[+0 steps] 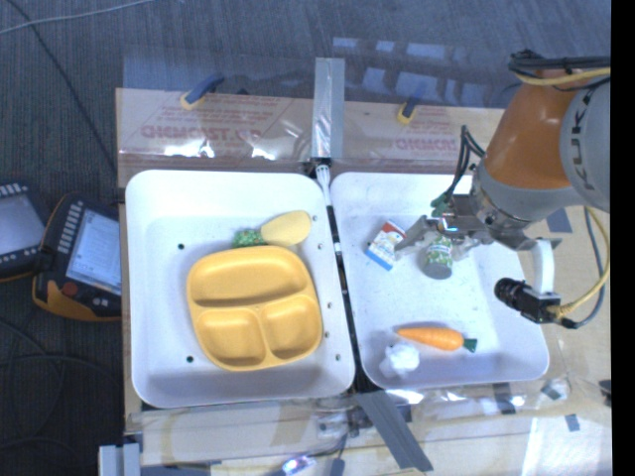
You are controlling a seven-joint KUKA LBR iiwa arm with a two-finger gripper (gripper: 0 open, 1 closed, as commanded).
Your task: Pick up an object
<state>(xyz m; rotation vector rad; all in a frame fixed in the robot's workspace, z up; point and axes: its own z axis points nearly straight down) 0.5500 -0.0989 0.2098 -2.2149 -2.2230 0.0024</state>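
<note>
On the counter (228, 127) over dark carpet, the end effector (438, 238) hovers in the right bin (516, 365), its grip unreadable, above a small grey-green jar (437, 259) beside the carton (385, 245); it should centre on the jar, descend straight, then close.

You are looking down at a slant from one fixed camera above the desk (149, 137), taking in both white bins (139, 266) mid-frame, fairly near.

Grey arm (541, 157) with orange band, reaching from the right, hand (439, 238) low, pointing left.
</note>
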